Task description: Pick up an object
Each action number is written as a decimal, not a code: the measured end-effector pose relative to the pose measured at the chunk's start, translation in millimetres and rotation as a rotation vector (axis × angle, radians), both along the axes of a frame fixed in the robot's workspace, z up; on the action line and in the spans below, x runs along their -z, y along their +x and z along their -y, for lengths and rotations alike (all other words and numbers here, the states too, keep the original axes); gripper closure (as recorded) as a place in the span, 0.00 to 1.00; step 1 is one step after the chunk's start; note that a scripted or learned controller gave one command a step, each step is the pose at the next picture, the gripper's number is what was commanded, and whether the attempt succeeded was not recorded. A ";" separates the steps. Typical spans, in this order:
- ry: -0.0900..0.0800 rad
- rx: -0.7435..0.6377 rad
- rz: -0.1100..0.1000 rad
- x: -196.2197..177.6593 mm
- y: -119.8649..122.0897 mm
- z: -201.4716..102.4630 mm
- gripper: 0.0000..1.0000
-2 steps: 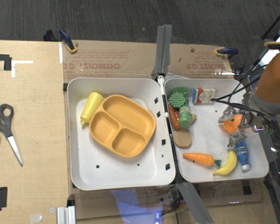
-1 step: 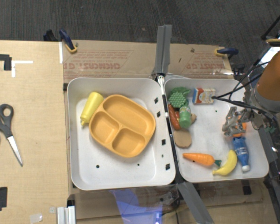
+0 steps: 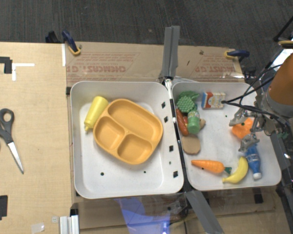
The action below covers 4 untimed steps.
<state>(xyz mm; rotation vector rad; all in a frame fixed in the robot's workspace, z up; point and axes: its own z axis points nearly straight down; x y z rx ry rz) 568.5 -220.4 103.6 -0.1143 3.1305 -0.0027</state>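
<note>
Nearest the camera, the banana (image 3: 238, 171) lies at the front edge of the right bin (image 3: 212, 179), with the blue tube (image 3: 253, 161) touching it and the carrot (image 3: 209, 165) just beside. My gripper (image 3: 248, 128) hovers at the bin's right edge over the orange object (image 3: 242, 129), which I judge to be my target; I cannot tell its state. I want to descend straight, centred on that piece, clear of the tube. Well apart, the left bin (image 3: 88, 179) holds the yellow tray (image 3: 128, 130).
</note>
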 end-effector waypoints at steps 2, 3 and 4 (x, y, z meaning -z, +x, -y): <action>-0.001 -0.040 0.001 -0.3 -1.7 -0.7 1.00; -0.001 -0.040 0.000 -0.2 -1.7 -0.9 0.00; 0.000 -0.065 -0.005 10.2 -8.5 0.3 0.00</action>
